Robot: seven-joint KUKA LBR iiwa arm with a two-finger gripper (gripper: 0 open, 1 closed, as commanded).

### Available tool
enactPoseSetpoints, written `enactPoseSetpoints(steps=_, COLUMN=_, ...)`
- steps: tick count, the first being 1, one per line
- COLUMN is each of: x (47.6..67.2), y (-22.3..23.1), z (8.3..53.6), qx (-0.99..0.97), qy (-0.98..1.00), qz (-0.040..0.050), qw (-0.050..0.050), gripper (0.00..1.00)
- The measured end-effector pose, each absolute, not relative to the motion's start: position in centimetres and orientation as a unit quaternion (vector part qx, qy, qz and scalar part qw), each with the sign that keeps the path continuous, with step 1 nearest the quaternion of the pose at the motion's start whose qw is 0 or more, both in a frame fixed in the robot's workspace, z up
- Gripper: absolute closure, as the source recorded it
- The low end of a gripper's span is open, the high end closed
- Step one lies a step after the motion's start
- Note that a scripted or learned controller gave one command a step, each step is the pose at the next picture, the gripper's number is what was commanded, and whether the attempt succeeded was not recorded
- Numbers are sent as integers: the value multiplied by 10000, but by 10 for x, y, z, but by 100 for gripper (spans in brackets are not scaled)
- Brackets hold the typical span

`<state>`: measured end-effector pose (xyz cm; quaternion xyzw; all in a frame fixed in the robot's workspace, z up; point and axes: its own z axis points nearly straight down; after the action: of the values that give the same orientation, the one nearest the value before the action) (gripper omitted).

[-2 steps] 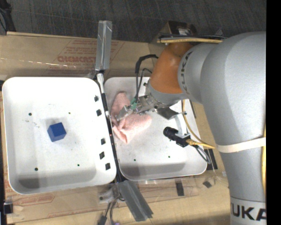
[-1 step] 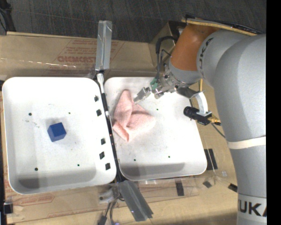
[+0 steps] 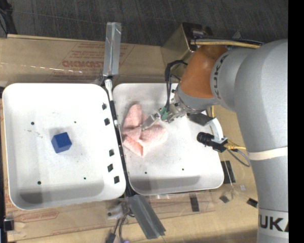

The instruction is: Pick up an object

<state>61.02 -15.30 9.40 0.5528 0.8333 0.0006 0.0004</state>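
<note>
Pink soft pieces lie in the right bin (image 3: 192,171) near its left wall. One long piece (image 3: 133,116) points up-left, and a bent piece (image 3: 144,138) lies just below it. My gripper (image 3: 154,119) reaches down from the right and sits low between the two pink pieces, its tip right at the top edge of the bent one. Nothing is lifted off the bin floor. A blue cube (image 3: 61,142) rests in the left bin (image 3: 50,105), far from the gripper.
A metal divider (image 3: 113,135) with black clips runs between the two bins. The grey arm (image 3: 253,100) with its orange band covers the right bin's far right corner. Cardboard (image 3: 66,54) lies behind the bins.
</note>
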Motion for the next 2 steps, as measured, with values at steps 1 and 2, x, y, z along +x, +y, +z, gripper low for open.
enactPoseSetpoints(steps=1, x=657, y=-138, z=205, qx=5271, qy=8498, qz=-2, qw=7, gripper=0)
enactPoseSetpoints(steps=2, x=633, y=-126, z=92, qx=4661, qy=8847, qz=-3, qw=-3, gripper=0)
